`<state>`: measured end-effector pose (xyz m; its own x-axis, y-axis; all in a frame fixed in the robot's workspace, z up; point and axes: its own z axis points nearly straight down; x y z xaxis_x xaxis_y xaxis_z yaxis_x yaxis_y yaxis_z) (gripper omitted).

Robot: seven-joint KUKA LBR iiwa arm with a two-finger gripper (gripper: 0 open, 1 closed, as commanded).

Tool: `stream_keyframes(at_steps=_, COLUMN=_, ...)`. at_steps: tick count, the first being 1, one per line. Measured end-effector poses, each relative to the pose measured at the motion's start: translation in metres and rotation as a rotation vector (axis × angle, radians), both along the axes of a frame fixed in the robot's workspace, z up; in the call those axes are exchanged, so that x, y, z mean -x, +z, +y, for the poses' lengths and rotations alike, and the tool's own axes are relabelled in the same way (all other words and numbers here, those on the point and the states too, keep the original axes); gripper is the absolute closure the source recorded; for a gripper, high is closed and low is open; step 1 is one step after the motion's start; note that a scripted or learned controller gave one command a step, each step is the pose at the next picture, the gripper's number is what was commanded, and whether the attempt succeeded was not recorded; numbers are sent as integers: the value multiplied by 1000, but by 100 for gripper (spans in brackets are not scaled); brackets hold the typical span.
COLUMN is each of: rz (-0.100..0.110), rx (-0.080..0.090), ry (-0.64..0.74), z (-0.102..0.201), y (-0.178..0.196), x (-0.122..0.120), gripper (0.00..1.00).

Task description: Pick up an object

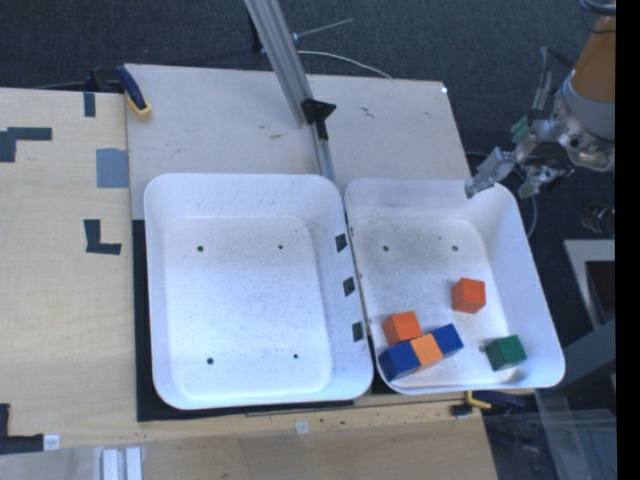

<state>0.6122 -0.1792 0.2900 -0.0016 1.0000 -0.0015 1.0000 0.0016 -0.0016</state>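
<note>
Plainly unlabelled blocks (pixel 428 343) fill right bin (pixel 520 258).

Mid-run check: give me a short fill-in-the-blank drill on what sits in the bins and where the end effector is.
1. All the small blocks lie in the ____ shallow white bin.
2. The block nearest that bin's bottom-right corner is ____.
3. The small blue block touches an ____ one.
4. The end effector hovers by that bin's top-____ corner.

Missing words: right; green; orange; right
</note>
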Motion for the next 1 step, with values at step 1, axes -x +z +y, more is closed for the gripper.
stream_keyframes(at_steps=1, rz=8, rx=-2, ry=-2, z=-30, y=-143, x=14, gripper=0)
